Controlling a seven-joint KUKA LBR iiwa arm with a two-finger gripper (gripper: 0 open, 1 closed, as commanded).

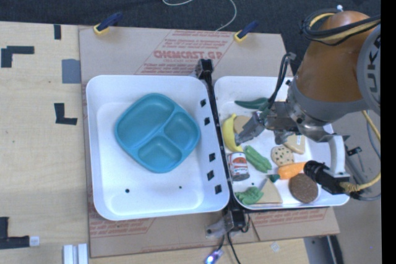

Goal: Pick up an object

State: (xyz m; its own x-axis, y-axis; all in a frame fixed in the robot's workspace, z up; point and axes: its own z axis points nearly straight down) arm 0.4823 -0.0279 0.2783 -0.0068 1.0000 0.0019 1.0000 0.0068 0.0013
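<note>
My gripper (250,130) hangs spread and holding nothing beside the banana (229,132) in the right bin (337,201), so I should centre over one item before closing.

One fixed camera above the bench (37,133); looks down aslant on both white bins (99,151).

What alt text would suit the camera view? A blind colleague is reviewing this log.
A grey and orange arm reaches from the right, its gripper low over toy food in the right bin, near a banana. The left bin holds a blue divided plate.
</note>
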